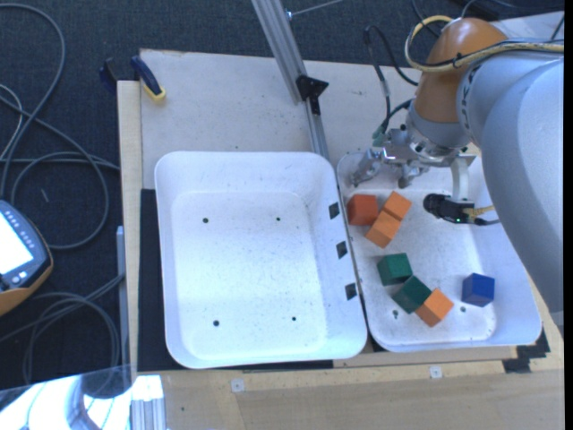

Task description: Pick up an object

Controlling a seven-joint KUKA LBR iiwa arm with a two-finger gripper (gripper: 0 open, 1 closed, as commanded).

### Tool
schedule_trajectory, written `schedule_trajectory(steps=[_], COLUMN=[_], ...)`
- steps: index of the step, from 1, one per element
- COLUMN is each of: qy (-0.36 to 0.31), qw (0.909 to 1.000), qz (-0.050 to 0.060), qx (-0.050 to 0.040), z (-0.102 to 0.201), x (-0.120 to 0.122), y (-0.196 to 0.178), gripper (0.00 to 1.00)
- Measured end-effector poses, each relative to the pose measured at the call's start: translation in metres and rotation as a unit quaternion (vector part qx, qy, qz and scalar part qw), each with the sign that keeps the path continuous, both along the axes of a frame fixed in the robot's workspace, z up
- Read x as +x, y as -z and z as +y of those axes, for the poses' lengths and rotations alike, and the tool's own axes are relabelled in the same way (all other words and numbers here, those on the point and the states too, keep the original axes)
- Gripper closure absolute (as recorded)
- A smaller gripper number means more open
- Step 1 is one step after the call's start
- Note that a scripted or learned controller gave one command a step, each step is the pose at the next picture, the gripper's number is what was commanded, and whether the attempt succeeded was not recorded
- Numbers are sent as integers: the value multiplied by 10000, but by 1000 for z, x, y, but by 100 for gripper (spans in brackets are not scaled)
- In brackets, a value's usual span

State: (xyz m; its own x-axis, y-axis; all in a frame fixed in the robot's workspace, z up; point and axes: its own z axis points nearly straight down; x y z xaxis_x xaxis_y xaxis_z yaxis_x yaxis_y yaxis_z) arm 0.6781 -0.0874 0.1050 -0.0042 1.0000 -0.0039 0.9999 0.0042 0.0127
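My gripper [380, 174] hangs over the far end of the right bin [506, 267], just beyond a cluster of blocks. It looks open, with nothing between its fingers. Right below it in the view lie a red-orange block [363, 210] and two orange blocks [396, 206] [383, 229], touching one another. Further toward the front are two green blocks [394, 268] [412, 293], another orange block [435, 307] and a blue block [478, 288].
The left bin [179, 240] stands beside the right one, their rims meeting along the middle. A slanted metal rail [286, 43] crosses the bench behind the bins. The grey arm [528, 133] covers the right bin's far right side.
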Motion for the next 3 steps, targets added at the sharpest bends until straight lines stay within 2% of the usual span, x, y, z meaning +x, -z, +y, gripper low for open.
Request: schedule_trajectory(steps=[1,2,3], qy=[-6,12,26], qw=[10000,10000,10000], qz=[15,64,84], qx=[28,16,21], z=[55,52,44], x=[-10,-12,-55], y=[-101,-95,-95], gripper=[0,0,0])
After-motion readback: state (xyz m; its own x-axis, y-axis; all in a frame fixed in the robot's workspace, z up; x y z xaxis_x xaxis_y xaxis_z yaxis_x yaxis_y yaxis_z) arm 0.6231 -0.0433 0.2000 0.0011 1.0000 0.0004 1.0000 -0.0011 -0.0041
